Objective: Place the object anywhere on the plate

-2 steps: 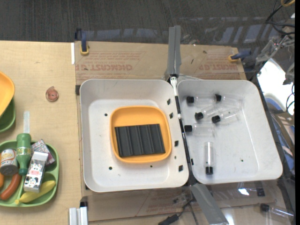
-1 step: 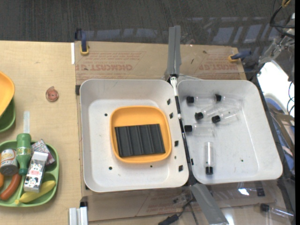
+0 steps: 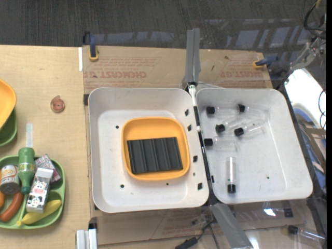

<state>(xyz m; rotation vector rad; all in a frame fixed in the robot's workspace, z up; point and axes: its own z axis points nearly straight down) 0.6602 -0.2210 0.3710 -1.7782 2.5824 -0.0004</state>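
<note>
An orange plate (image 3: 154, 126) lies in the left white bin (image 3: 104, 139), and a dark ribbed rectangular block (image 3: 155, 155) rests flat on it. In the right white bin (image 3: 290, 139) lie several clear tubes with black caps, among them one tube (image 3: 231, 174) near the front and a cluster (image 3: 233, 122) toward the back.
Brown cardboard (image 3: 140, 71) lies under both bins. On the wooden table at the left stand a green tray (image 3: 54, 209) of toy food, a yellow dish (image 3: 5, 105) and a small pink piece (image 3: 57, 104). Cables and clutter sit at the far right (image 3: 314, 14).
</note>
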